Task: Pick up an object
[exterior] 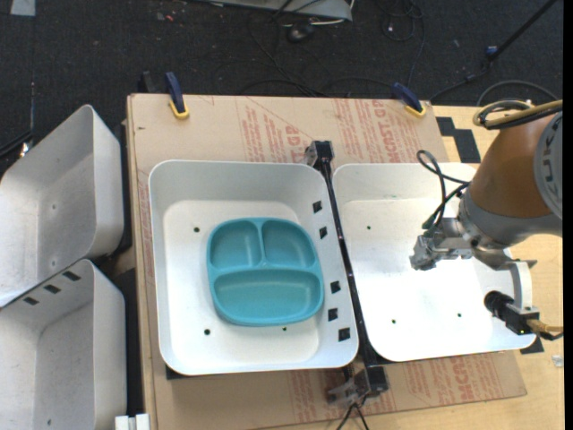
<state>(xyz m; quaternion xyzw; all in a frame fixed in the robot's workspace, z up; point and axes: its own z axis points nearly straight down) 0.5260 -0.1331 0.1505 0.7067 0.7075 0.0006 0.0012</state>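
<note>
I find the teal divided plate (265,270) flat in the left bin (170,195), well apart from the gripper (428,253) over the right bin (394,182), finger state undeterminable; judged light, rigid, slick, best pinched at its raised rim.

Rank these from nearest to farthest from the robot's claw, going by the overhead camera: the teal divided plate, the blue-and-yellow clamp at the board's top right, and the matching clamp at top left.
Measured from the gripper over the right bin:
1. Top-right clamp, on the board's far edge, right side.
2. Teal divided plate, in the left bin.
3. Top-left clamp, far edge, left side.
</note>
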